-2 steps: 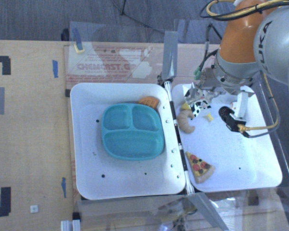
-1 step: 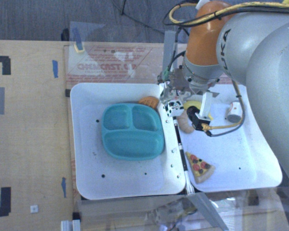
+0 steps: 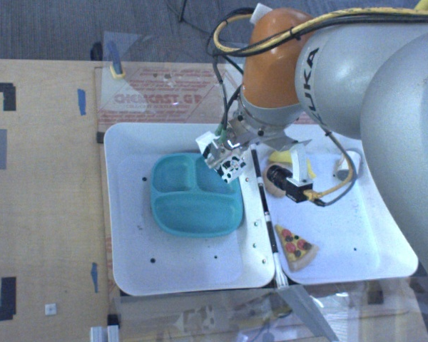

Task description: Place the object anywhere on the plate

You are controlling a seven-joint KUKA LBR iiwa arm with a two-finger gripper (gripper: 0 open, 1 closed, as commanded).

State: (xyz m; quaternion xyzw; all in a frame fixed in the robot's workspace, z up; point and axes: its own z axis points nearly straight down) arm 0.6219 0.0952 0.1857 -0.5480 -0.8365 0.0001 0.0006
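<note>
The plate [image 3: 196,205] is teal. Both bins [image 3: 128,262] are white. The pizza slice [image 3: 297,246] is tan with red dots. The counter [image 3: 43,191] is light wood with blue tape marks [image 3: 81,102].

Teal divided plate [image 3: 196,205] lies flat in left bin [image 3: 128,262].

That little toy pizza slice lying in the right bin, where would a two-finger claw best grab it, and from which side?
Probably straight from above, closing across the two long straight edges near the middle of the pizza slice. It lies flat on the right bin floor, so there is no side to get under. The wedge narrows toward its tip, where fingers might slip off; the wider crust end may be too broad.
</note>
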